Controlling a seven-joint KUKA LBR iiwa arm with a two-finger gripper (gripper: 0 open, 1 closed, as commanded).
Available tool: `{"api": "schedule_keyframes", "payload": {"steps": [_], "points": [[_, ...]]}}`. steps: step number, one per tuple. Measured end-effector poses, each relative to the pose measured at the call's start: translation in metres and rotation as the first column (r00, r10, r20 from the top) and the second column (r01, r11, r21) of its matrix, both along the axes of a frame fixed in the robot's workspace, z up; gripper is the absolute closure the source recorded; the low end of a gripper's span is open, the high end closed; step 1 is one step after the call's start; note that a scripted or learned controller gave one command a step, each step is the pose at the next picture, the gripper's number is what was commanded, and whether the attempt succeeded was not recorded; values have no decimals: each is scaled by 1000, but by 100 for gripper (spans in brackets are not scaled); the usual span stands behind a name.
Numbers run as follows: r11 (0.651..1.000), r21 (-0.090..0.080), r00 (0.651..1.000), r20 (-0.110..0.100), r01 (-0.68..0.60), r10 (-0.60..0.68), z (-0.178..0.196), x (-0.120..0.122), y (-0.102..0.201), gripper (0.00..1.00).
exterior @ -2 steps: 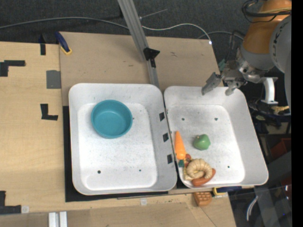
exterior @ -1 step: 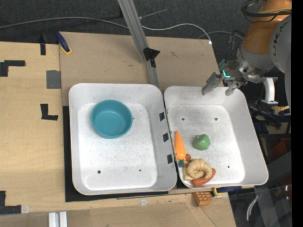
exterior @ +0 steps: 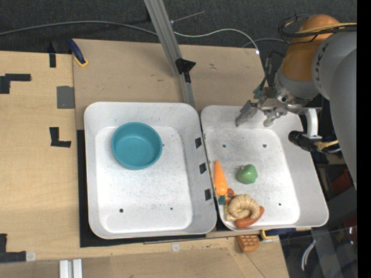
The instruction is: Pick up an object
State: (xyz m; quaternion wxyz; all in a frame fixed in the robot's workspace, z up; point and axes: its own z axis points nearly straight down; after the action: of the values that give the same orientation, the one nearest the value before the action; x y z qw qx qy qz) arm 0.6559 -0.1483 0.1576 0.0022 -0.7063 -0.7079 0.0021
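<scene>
- In the right bin (exterior: 290, 155): one green pepper (exterior: 247, 174) mid-floor; one carrot (exterior: 220, 178), one croissant (exterior: 241, 205) and one sausage (exterior: 250, 218) crowd its near-left corner.
- Left bin (exterior: 98, 155): one teal bowl (exterior: 137, 145).
- Tool (exterior: 258, 116) spread, holding nothing, over the right bin's far edge; bare floor lies beneath.

The wooden worktop (exterior: 35, 172) carries two white bins side by side: the left bin (exterior: 95, 117) and right bin (exterior: 307, 210), edges touching.

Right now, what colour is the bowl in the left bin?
Teal blue; the bowl shows in the camera view.
</scene>
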Motion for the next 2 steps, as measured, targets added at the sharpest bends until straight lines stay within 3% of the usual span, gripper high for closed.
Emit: {"api": "schedule_keyframes", "payload": {"steps": [1, 2], "points": [[1000, 0, 1000, -2, 0, 0, -63, -9, 0, 0], [1000, -1, 1000, 3, 0, 0, -70, -9, 0, 0]]}}
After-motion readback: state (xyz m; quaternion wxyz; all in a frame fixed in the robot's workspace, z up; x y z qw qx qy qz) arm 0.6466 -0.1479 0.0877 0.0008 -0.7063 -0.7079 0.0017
